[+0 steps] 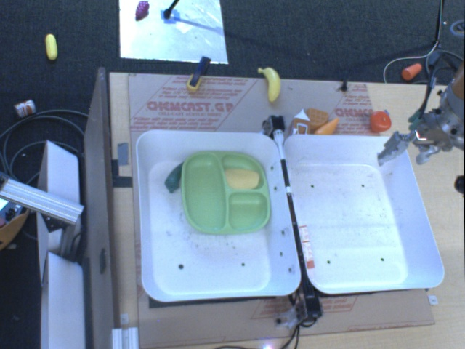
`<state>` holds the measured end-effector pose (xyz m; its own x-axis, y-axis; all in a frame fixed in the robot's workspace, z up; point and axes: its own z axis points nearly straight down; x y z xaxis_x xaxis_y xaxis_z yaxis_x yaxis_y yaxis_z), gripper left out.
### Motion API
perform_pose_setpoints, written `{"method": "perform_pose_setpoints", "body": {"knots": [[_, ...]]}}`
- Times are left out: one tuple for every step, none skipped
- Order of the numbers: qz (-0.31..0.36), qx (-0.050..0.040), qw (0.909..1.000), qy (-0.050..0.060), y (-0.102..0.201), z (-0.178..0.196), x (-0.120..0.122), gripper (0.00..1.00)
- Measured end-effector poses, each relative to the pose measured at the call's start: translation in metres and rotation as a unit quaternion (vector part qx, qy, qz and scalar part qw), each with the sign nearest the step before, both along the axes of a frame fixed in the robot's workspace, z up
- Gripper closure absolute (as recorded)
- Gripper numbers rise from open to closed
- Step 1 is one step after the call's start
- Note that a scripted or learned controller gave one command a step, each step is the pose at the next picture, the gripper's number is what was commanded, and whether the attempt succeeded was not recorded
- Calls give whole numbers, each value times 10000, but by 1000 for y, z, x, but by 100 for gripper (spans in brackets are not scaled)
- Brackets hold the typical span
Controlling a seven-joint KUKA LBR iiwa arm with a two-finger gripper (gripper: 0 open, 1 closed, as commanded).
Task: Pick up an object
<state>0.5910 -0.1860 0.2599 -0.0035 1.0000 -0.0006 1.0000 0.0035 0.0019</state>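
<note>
Inside the left bin [156,267] lies a green divided plate [225,193], and a yellow object [242,177] rests in its upper right compartment. A dark green object [174,177] touches the plate's left edge. Over the upper right corner of the right bin [363,267] hangs the gripper [408,145], and its fingers are spread with nothing between them. Behind the bins, on the bench [218,100], are a banana [272,83], an orange carrot [328,126] and a red tomato [380,121]
</note>
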Motion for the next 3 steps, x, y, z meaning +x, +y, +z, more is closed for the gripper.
{"method": "perform_pose_setpoints", "body": {"knots": [[42, 26, 10000, 38, 89, -108, 10, 0], [11, 11, 10000, 26, 105, -177, -2, 0], [8, -20, 10000, -55, 53, -100, 72, 0]]}}
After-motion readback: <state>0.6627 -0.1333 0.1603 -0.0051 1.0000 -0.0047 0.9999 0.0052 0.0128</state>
